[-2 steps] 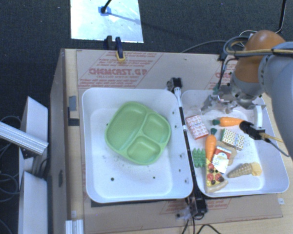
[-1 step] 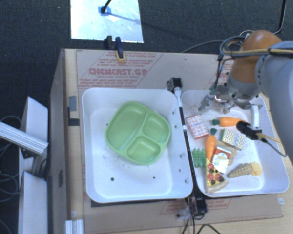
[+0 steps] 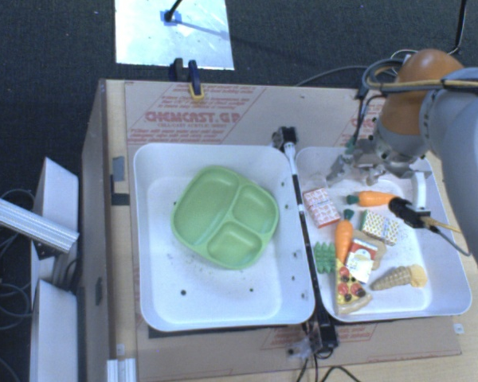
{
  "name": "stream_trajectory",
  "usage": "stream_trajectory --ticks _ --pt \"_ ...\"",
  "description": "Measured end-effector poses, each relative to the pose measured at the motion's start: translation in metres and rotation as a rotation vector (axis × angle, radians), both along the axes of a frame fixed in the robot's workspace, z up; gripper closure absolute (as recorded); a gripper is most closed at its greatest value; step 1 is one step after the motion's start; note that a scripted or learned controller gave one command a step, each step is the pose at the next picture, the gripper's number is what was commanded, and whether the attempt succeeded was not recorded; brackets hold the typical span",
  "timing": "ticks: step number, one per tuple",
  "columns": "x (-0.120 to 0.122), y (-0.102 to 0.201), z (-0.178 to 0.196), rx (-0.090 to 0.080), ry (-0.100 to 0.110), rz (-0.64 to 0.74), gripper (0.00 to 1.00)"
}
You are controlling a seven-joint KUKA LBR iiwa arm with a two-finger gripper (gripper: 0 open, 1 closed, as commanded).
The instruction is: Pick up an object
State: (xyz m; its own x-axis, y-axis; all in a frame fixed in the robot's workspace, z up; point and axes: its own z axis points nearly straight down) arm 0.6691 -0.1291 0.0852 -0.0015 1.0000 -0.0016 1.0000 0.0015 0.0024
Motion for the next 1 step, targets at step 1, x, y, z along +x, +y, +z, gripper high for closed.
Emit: stream_trajectory --ticks 1 --pt "0.0001 -0.017 0.0001 0.0 -0.001 -0.001 0.0"
